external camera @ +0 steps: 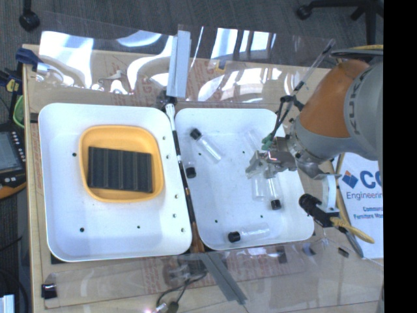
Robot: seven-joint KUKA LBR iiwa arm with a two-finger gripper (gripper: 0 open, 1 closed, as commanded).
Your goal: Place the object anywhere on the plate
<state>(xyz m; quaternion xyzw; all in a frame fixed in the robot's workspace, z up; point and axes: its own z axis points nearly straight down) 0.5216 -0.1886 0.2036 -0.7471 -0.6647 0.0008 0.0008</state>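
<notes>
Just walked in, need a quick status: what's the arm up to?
The arm's hand hangs low over the right bin, among several clear vials with black caps, close above one vial. Nothing is visibly gripped. The yellow plate in the left bin carries a dark ridged insert; no vial lies on it yet.

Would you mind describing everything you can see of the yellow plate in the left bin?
The plate is a rounded-rectangle dish with a thick yellow raised rim, plastic by its look. Its floor carries a dark ribbed rectangular insert with several parallel grooves running front to back. It lies flat, right way up, in the left bin, toward the bin's upper middle, with white bin floor showing on every side of it. None of the clear vials rests on it, and the arm is over the other bin, well apart from it.
</notes>
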